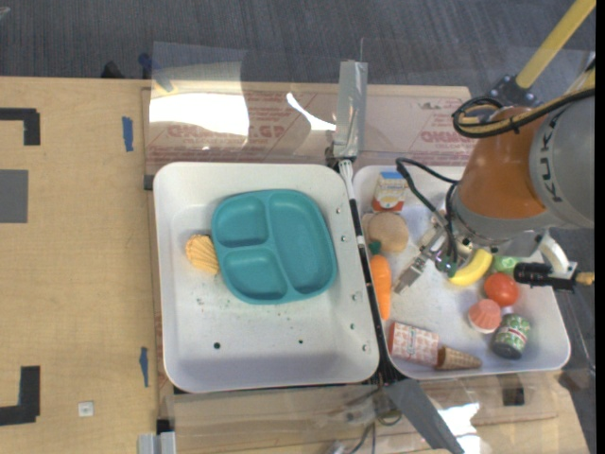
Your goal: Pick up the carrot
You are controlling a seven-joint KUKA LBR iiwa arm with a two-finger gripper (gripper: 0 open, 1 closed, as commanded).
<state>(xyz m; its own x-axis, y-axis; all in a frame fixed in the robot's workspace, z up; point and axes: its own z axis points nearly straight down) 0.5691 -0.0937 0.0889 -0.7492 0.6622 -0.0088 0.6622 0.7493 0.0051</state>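
Approach step: gripper spread, holding nothing, just right of carrot. Next: shift left, descend, pinch.

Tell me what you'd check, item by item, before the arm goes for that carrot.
1. Long orange carrot in sight, lying along the right white bin's left wall: ok.
2. Carrot top uncovered: ok.
3. Two-finger gripper near the carrot, just to its right: ok.
4. Carrot between the fingers: not ok, they sit beside it.
5. Room beside the carrot: not ok, wall tight on one side, round tan bread roll at its far end.
6. Finger opening: cannot tell.
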